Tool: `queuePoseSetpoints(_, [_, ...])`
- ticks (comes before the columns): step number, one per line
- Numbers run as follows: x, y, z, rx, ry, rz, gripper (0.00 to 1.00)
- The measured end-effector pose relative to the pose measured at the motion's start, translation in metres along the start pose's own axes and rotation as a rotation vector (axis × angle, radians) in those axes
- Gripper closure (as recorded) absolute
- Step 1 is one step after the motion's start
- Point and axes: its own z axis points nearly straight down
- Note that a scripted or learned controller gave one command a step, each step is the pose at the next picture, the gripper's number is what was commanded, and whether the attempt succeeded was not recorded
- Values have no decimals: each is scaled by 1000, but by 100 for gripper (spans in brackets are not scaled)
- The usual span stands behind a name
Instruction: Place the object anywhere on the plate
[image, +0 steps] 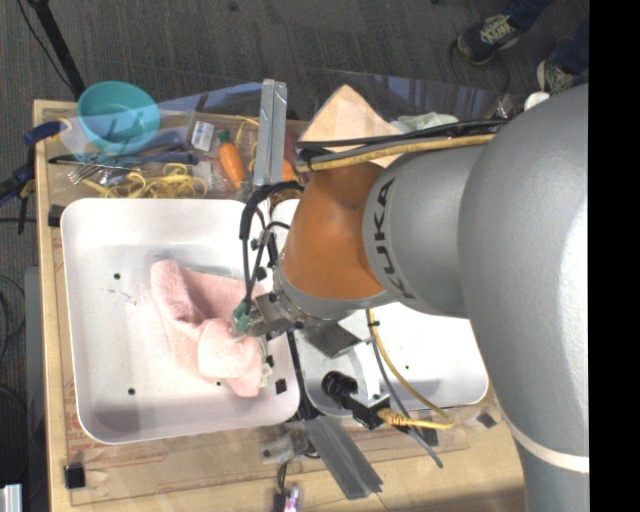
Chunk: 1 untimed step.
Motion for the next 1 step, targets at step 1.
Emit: queuePoseSetpoints(1, [-3, -1, 0, -1, 0, 12, 100])
